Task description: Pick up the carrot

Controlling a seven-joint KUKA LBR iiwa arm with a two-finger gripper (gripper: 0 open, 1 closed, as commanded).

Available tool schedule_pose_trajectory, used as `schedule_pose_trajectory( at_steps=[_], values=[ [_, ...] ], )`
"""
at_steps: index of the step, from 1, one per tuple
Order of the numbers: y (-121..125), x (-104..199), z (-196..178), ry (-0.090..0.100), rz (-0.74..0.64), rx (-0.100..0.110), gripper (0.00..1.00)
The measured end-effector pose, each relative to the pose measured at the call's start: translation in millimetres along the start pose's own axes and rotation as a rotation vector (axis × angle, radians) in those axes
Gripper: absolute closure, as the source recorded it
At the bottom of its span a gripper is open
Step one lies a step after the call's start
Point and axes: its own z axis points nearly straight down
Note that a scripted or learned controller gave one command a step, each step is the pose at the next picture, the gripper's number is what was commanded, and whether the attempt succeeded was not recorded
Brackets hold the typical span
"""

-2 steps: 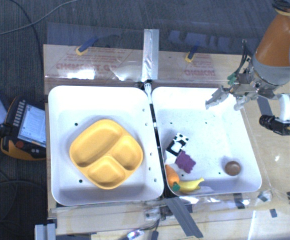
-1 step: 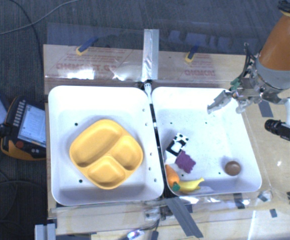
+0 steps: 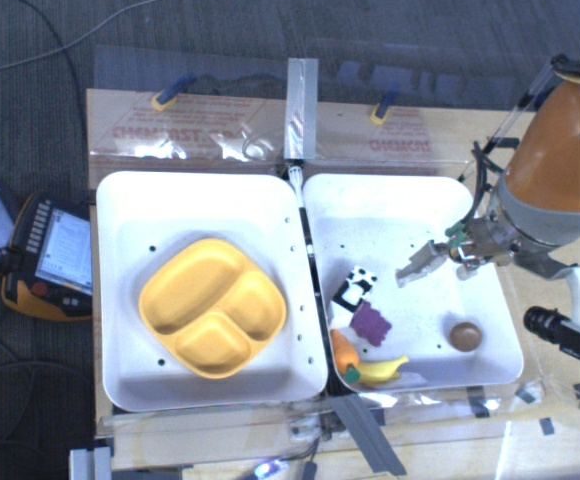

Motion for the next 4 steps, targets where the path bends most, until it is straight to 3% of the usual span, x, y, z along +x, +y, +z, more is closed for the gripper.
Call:
schedule_pose_trajectory(
  at_steps=[1,2,3,4],
  values=[
    [6,59,97,0.001,0.100,0.002,0.00],
    [43,19,97,0.001,0.081,0.000,0.00],
    [7,64,97,0.001,0.080,0.002,0.00],
    [7,64,89,0.002,0.080,0.005,1.00]
  ],
)
